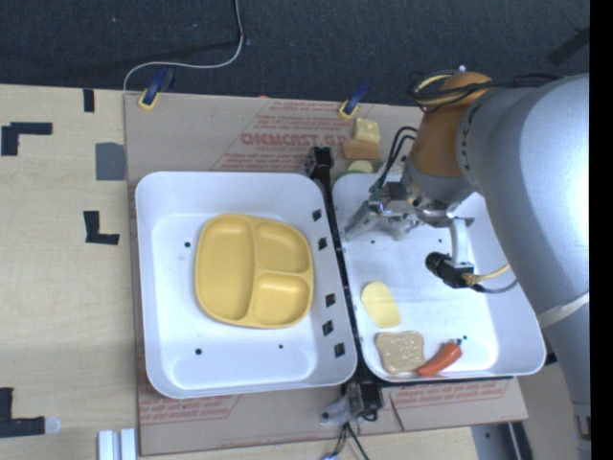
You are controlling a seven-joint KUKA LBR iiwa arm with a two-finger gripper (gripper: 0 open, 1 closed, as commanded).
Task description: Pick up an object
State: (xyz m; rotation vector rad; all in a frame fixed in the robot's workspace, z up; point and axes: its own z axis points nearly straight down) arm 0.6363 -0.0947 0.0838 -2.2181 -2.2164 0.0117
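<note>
Targets all sit in the right bin [517, 338], near end: pale yellow piece [380, 304] close to the divider w/ the left bin [153, 257], a tan bread-like slice [399, 350] just below it, and an orange carrot-shaped item [442, 357] touching the slice's right side, near the bin's front rim. My gripper [383, 217] is at the far end of the same bin, low over bare floor, fingers spread apart w/ nothing between them. So I judge this the approach step; no grasp made yet. Next move prob needs a shift toward the near end, centring over one item before closing. Yellow piece looks easiest: free on all sides, tho the divider wall is close on its left. Slice + carrot crowd each other and the rim. Mid-bin floor is open for travel. Left bin holds a yellow compartment plate [255, 269].
</note>
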